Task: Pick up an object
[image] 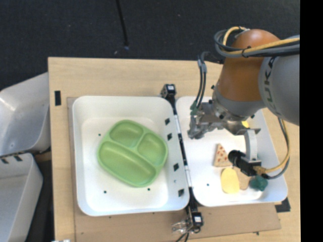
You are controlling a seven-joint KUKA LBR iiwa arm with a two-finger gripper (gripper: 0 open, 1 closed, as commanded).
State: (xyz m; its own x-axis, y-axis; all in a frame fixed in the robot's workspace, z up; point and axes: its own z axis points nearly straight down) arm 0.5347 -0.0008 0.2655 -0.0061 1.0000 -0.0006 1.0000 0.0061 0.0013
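Wooden bench [60, 79]: level, bearing two shallow white bins side by side.

Left bin [81, 185]: holding one item, near its middle.

Right bin [202, 185]: holding the small items, all gathered toward its near right corner; far left part bare apart from the tool above it.

Arm [247, 69]: grey with orange band, reaching in from the right over the far half of the right bin.

Green divided plate [132, 153]: lying flat in the left bin, three compartments up, well apart from the tool.

Gripper [196, 131]: low over the right bin's far left part, just beside the divide between the bins; open or closed cannot be told from this angle; nothing seen held.

Yellow piece [230, 180]: rounded, flat on the right bin floor, just below the pizza slice.

Pizza slice [220, 156]: small toy wedge, tip pointing away, resting on the bin floor; nearest of the small items to the tool, yet apart from it.

Small green item [259, 183]: at the right bin's near right corner, just beside the yellow piece; kind not identifiable.

Progress, as a judgement: pick not yet made; all candidate objects resting in their bins, none raised. Remaining: alignment over one object, most likely the pizza slice as the closest, then closure and lift.
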